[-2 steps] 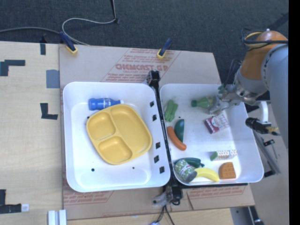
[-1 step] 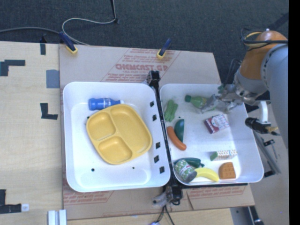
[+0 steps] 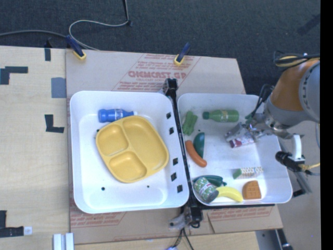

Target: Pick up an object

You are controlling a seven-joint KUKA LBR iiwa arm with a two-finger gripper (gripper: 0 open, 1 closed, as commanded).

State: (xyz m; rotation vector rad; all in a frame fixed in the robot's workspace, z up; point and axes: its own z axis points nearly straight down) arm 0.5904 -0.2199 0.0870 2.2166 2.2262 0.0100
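Note:
My gripper (image 3: pixel 238 138) is low inside the right bin (image 3: pixel 270 163), near its upper right part, just below a green bottle (image 3: pixel 221 115) that lies on its side. A small red and white thing (image 3: pixel 237 144) lies right at the gripper's tip; I cannot tell whether it is gripped. Further left lie a light green vegetable (image 3: pixel 189 122), a dark green one (image 3: pixel 199 144) and an orange carrot (image 3: pixel 195 153). Along the front edge are a green can (image 3: pixel 205 187), a banana (image 3: pixel 229 194), an orange cracker (image 3: pixel 252 189) and a small striped piece (image 3: pixel 248 171).
The left bin (image 3: pixel 83 160) holds a yellow divided plate (image 3: pixel 131 148) and a blue bottle (image 3: pixel 115 114) lying behind it. The arm (image 3: pixel 294 95) comes in over the right bin's right wall. A black divider (image 3: pixel 177 139) runs between the bins.

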